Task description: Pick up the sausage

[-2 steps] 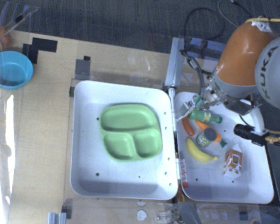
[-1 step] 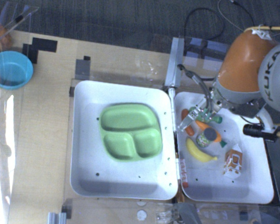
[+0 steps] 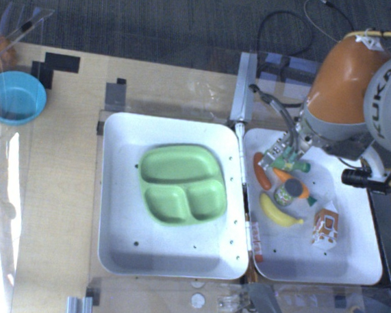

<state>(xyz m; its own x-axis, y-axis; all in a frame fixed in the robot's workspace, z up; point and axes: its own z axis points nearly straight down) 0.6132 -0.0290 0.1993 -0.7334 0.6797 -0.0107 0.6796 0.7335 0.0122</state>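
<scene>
Your hand (image 3: 283, 156) hangs just right of the short red sausage (image 3: 263, 171), whose long axis runs diagonally; I cannot tell its opening.

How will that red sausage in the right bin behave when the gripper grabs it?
The sausage looks smooth and rounded, so it may slip or roll aside. It lies close to the carrot and the bin wall, so neighbours could get nudged.

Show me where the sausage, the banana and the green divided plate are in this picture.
sausage (image 3: 263, 174): camera view, middle of its red body, right bin.
banana (image 3: 279, 213): camera view, middle of its yellow curve.
green divided plate (image 3: 181, 183): camera view, on the ridge between its compartments, left bin.
</scene>
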